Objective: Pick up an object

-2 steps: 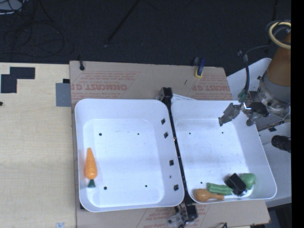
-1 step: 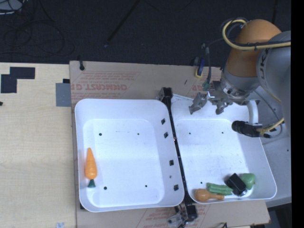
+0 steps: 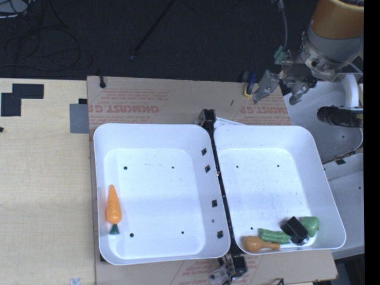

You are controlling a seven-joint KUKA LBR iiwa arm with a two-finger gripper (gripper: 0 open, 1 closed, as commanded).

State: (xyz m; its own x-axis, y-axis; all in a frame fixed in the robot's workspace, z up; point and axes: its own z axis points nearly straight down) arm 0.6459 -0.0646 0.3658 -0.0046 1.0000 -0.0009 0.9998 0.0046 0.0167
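Hovering end effector [image 3: 279,89] above bins [image 3: 261,136]

One fixed overhead camera, slanting onto both bins [image 3: 205,136].

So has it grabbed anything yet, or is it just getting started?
Nothing looks picked yet. The carrot lies in the left bin; the green, black and orange pieces lie in the right bin's near corner. The gripper hangs beyond the bins, away from them. Reaching in and lifting one remains.
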